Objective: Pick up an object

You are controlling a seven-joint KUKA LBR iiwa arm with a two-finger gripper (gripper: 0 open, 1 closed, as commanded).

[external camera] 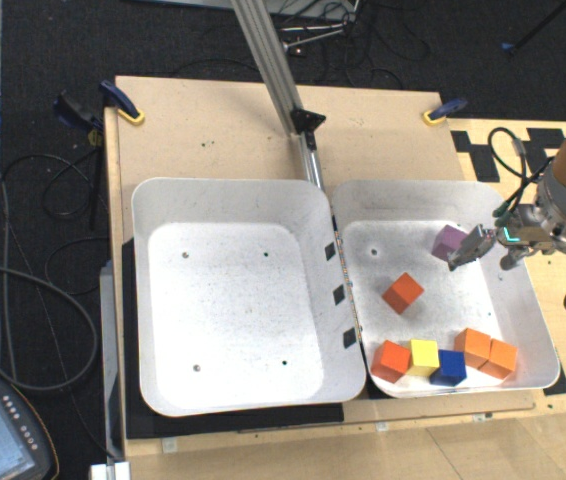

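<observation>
We see a tan surface [223, 128] bearing two white bins; the right bin [538, 313] holds coloured cubes. The claw [485, 248] hangs over it, fingers spread and grasping nothing, just beside a purple cube [448, 239]. An orange cube [402, 293] sits mid-bin.

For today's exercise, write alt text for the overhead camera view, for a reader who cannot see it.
A robot arm's gripper hangs over the right bin, beside a purple block. An orange block lies mid-bin, and a row of orange, yellow and blue blocks lines its near edge. The left bin adjoins it on a wooden bench.
</observation>
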